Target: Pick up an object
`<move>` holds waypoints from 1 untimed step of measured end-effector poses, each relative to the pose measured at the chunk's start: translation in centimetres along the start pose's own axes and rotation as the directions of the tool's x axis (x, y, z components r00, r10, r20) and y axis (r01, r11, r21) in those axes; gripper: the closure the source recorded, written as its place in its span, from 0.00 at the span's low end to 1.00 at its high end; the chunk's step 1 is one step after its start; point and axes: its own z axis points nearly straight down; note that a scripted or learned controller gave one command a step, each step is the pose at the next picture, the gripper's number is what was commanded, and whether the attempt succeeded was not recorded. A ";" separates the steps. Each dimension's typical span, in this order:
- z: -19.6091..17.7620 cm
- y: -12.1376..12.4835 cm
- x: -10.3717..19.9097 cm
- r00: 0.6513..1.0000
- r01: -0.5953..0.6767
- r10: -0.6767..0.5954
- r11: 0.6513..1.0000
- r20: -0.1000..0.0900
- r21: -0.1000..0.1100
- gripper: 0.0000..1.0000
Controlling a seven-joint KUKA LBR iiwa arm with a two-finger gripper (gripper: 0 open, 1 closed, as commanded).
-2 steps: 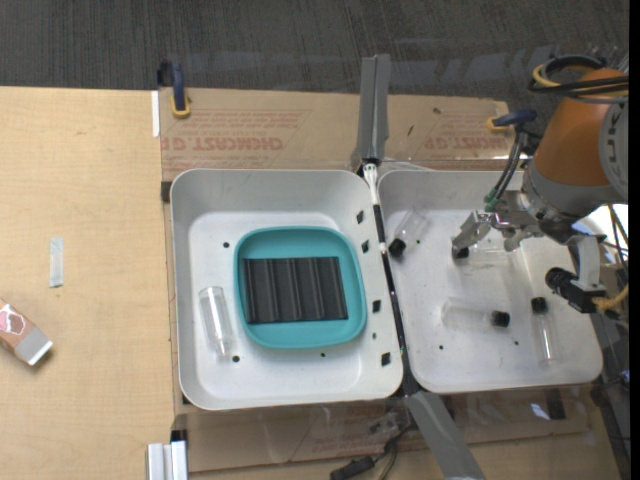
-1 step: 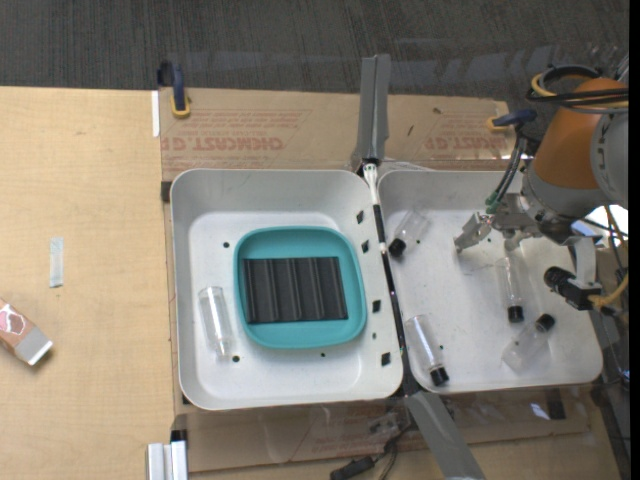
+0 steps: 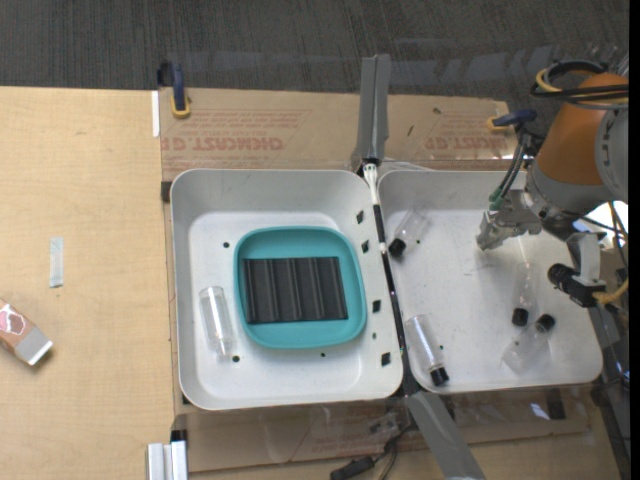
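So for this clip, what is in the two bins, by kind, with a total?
Teal tray with dark ridged insert: 1, left bin
Clear tubes: 5, one in the left bin, four in the right bin
Total: 6. The two far-right tubes are hard to make out.

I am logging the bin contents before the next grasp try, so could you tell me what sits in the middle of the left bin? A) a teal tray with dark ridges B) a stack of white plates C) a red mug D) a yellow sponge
A: the teal tray, with dark ridges inside it, lies in the middle of the left bin, and a clear tube lies beside it.
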 end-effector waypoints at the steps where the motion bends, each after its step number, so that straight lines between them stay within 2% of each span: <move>1: 0.0 0.0 0.0 1.000 0.000 0.000 1.000 0.000 0.000 0.00</move>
